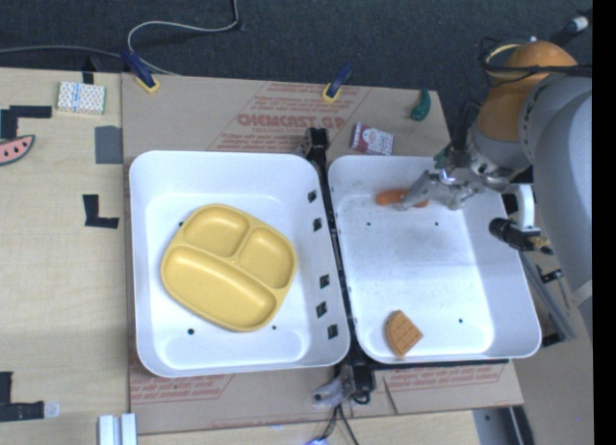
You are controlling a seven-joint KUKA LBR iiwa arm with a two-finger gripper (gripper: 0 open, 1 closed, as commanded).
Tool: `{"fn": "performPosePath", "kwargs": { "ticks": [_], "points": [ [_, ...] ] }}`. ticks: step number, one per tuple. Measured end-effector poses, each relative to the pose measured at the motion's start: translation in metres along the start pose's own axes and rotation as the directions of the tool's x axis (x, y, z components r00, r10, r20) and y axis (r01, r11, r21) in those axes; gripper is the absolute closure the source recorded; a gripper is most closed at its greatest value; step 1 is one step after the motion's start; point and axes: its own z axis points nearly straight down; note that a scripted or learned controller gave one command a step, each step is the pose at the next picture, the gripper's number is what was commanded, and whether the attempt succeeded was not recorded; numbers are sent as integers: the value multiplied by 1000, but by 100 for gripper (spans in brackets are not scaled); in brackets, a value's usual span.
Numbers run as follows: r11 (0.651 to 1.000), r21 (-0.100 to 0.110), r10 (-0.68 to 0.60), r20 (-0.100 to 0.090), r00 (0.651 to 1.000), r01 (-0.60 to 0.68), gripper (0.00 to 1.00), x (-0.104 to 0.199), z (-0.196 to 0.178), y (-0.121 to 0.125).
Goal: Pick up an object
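Observation:
My gripper (421,194) reaches in from the right over the far part of the right bin (500,313). A small orange piece (390,198) lies at its fingertips; I cannot tell whether the fingers hold it or merely touch it. A tan waffle-like piece (402,332) rests near the right bin's front wall, well away from the gripper. The left bin (154,337) contains a yellow divided plate (229,266).
Cardboard lies under both bins. A small red-and-white packet (371,139) sits behind the bins, with a green clip (421,104) and yellow-blue clamps (337,82) nearby. The arm's grey body and orange band (525,77) fill the right side.

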Motion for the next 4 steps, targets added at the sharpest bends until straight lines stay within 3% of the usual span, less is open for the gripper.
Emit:
{"fn": "performPosePath", "kwargs": {
  "ticks": [2, 3, 4],
  "points": [
    [1000, -11, 3, -1, 1000, -3, 0, 105, 0, 5],
    [1000, -2, 0, 1, 1000, 0, 100, 105, -8, 3],
    [1000, -12, 3, -1, 1000, -3, 100, 145, -143, -49]
  ]
}}
